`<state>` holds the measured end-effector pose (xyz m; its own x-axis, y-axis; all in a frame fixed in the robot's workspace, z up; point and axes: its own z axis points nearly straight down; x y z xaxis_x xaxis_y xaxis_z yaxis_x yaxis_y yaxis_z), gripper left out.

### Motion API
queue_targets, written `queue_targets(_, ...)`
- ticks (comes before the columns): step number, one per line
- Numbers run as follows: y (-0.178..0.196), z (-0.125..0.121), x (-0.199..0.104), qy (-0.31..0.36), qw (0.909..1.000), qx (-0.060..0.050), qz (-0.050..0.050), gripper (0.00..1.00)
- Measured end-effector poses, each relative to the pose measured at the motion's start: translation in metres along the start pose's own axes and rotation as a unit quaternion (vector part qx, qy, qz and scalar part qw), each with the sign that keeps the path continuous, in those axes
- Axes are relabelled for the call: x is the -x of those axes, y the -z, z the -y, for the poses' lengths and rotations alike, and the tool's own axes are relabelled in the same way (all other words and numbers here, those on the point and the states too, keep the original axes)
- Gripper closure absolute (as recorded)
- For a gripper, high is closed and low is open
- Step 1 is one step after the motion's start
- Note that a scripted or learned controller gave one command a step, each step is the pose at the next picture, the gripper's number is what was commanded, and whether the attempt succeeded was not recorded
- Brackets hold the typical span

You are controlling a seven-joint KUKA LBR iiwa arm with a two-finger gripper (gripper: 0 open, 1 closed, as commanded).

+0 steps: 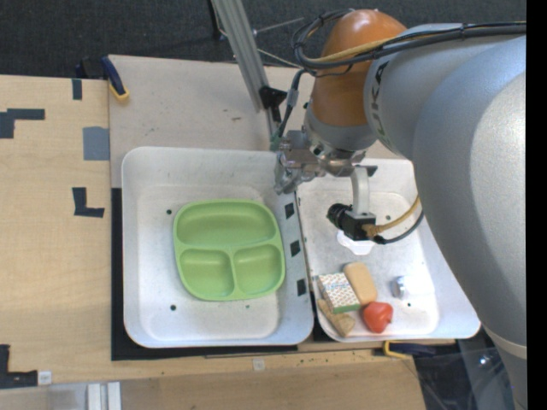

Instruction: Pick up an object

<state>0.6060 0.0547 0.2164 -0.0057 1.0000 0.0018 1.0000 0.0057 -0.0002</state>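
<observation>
My gripper hangs over the divider between the two bins, near their far edge, under the orange-banded wrist. A green divided plate lies in the left bin, to the lower left of the gripper. At the near end of the right bin sit a checkered box, a tan block, a red round item and a small silvery piece. These lie well below the gripper. Nothing shows between the gripper and the bin floor.
The arm's big grey body covers the right side of the right bin. A metal rail slants down to the bins' far edge just behind the gripper. A tan brush-like piece pokes out beside the checkered box.
</observation>
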Motion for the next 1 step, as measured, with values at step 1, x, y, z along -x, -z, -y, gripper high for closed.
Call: queue_targets(1,-0.0005,-0.0233,-0.0401,0.000,1.0000,0.000,0.000,1.00)
